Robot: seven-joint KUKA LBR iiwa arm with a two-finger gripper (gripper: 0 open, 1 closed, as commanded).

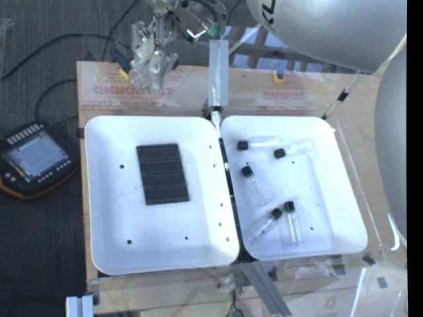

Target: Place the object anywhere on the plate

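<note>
Clear vials (254, 182) lie in the right bin (344, 177), far from the claw (151, 61), grip unreadable.

Both bins (106, 243) look like smooth, matt white plastic. The plate (162, 173) is dark, matt and ribbed. The vials (258, 187) are clear, glassy, with black caps. The arm (330, 18) shell is glossy grey.

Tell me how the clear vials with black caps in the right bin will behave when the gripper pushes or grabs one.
The vials lie on their sides and look round, so a push would probably roll them across the right bin. The clear bodies look smooth, perhaps glass, so likely slippery and breakable. They seem small and thin, probably light. The gripper is above the left bin's far edge.
</note>
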